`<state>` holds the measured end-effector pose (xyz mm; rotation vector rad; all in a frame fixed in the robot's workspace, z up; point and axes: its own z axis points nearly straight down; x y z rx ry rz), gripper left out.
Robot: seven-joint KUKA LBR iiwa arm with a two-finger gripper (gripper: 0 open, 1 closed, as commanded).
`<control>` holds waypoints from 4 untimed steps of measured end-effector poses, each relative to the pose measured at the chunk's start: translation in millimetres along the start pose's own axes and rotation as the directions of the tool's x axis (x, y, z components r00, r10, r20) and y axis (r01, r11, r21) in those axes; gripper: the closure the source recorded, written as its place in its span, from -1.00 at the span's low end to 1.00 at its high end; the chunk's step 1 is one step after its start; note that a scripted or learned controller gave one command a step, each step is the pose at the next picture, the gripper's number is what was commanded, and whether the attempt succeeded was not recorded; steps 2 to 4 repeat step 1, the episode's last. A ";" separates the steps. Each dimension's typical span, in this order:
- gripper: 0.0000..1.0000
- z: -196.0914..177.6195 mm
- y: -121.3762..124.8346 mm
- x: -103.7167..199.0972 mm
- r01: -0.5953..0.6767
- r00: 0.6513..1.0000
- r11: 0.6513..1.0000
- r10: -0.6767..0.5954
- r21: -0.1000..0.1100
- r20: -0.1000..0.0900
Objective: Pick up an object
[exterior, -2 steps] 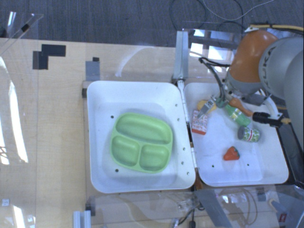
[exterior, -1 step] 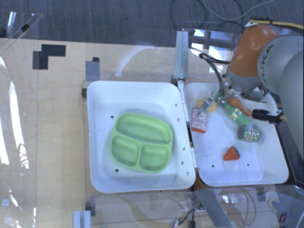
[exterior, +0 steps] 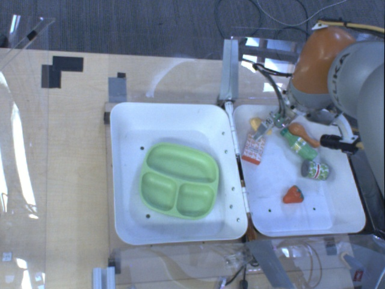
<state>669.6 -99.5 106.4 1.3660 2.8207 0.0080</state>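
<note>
Hovering low at the right bin's (exterior: 346, 218) far left corner: gripper (exterior: 272, 125), opening impossible to judge, touching nothing visibly. Lying just beneath and beside it: flat red-and-white packet (exterior: 253, 149), small yellow piece (exterior: 257, 124), glossy green bottle (exterior: 297, 142), orange carrot shape (exterior: 303, 133). Sitting well apart in the left bin (exterior: 123, 161): smooth green divided tray (exterior: 179, 180).

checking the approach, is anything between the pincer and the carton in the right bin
Nothing visible does. The pincer hangs right at the carton's upper end; the green bottle and the yellow piece lie beside it, off that path.

Green tray (exterior: 179, 180) in left bin (exterior: 123, 221), claw (exterior: 269, 127) over right bin's (exterior: 343, 221) clutter
</note>
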 end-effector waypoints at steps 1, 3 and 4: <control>1.00 -110.1 17.4 69.4 -0.070 0.998 0.998 0.070 -0.001 0.002; 1.00 -110.1 17.4 69.4 -0.070 0.998 0.998 0.070 -0.001 0.002; 1.00 -110.1 17.4 69.4 -0.070 0.998 0.998 0.070 -0.001 0.002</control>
